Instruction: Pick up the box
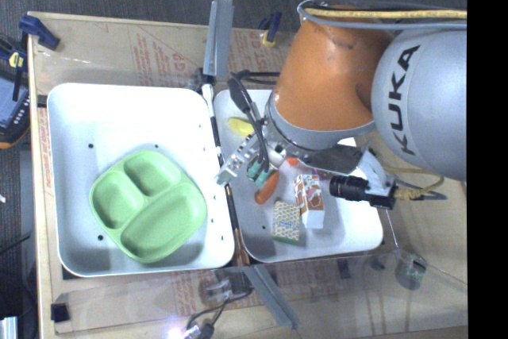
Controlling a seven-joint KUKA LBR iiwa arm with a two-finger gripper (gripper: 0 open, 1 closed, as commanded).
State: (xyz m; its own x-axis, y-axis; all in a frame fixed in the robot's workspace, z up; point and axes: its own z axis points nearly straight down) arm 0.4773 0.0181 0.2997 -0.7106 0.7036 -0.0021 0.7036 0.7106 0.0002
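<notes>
Box: lies flat in the right bin, toward its near half, long side running roughly front to back. Printed red and white carton. Just to its left, touching or nearly so, a smaller patterned packet with a green-and-tan print, also lying flat. Both rest on the bin floor, free of the tool.

Beyond the box, toward the bin's middle, an orange carrot-shaped item lies at a slant. A yellow object sits farther back near the left wall, and a dark spoon-like utensil lies just beside it toward the back.

Tool: sits low over the left part of the right bin, close to the divider between the bins, above and left of the carrot. Metal parts and a teal piece are visible there; cannot tell whether its fingers are spread or pressed together. Nothing is seen between them.

Arm: the orange band and grey KUKA housing cover the back right of the right bin.

Left bin: holds a green divided plate, three compartments, near its front centre.

Bench: both bins side by side on it.
</notes>
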